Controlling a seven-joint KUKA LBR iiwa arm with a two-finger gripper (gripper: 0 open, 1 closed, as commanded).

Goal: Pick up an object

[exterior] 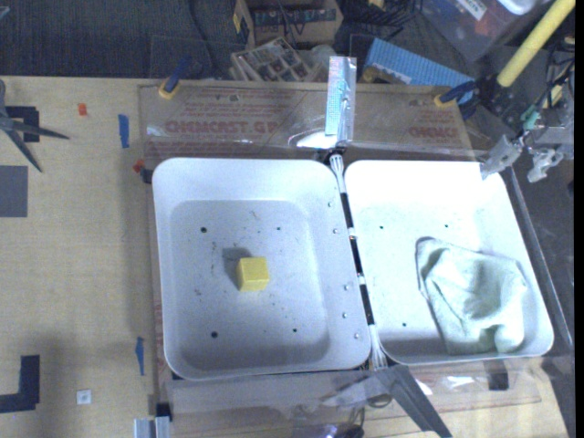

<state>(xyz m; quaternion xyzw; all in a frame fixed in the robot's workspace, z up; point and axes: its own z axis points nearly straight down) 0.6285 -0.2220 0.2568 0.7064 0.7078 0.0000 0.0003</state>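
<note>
Yellow block (254, 273), a small cube, sits flat near the middle of the left bin (182, 185), well apart from every wall. Lying loose in the open like this, it looks easy to reach from above, with nothing touching or covering it. Only small dark specks mark the bin floor around it. Just right of this bin, touching it along a shared edge, is the right bin (401, 185), which holds a crumpled pale cloth (474, 299) slumped toward its near right corner; being soft and bunched, it would likely be harder to grip cleanly. Both bins rest on a wooden worktop (73, 245). At the far right, beyond the right bin's far corner, the end effector (525, 153) hangs well away from both objects; whether it is spread or pressed together cannot be told.
</note>
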